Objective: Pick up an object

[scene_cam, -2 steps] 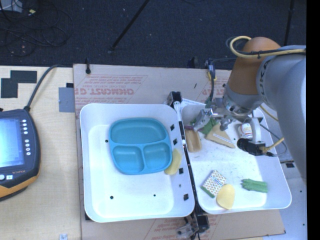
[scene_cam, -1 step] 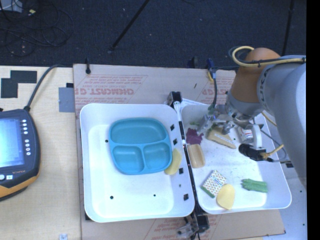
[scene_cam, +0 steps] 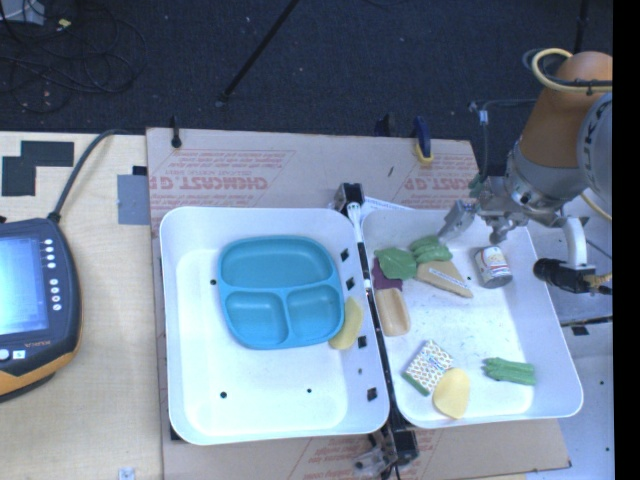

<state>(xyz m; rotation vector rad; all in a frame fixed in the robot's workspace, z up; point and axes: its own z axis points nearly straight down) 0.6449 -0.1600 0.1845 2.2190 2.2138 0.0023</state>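
At the far left of the bench, a grey and orange control pendant (scene_cam: 30, 303) with a lit blue screen lies on the pale wood, its cable running up toward the dark floor.

Left bin (scene_cam: 200, 408): white and shallow. It holds a blue tray (scene_cam: 280, 291) with three compartments, set toward the bin's upper middle. A pale yellow piece (scene_cam: 347, 325) rests at the tray's right edge, against the wall between the two bins.

Right bin (scene_cam: 545, 368): white and shallow, with several small items.
- A green leafy toy (scene_cam: 397, 262) and a second green piece (scene_cam: 431, 248) sit near the upper left, close together.
- A tan bread-like piece (scene_cam: 392, 311) lies below them, with a dark purple bit at its upper end.
- A tan wedge (scene_cam: 445, 279) lies slantwise, just right of the green pieces.
- A small patterned packet (scene_cam: 428, 366) touches a yellow lemon-like toy (scene_cam: 452, 393) near the front edge.
- A small can (scene_cam: 492, 265) lies on its side near the upper right.
- A green toy (scene_cam: 510, 371) lies toward the right front.

Above the right bin's upper right corner, the gripper (scene_cam: 482, 224) hangs from the grey arm with the orange band (scene_cam: 560, 118). Its two fingers are spread apart with nothing between them, just above the small can.

Beneath both bins lies a printed cardboard sheet (scene_cam: 300, 173).
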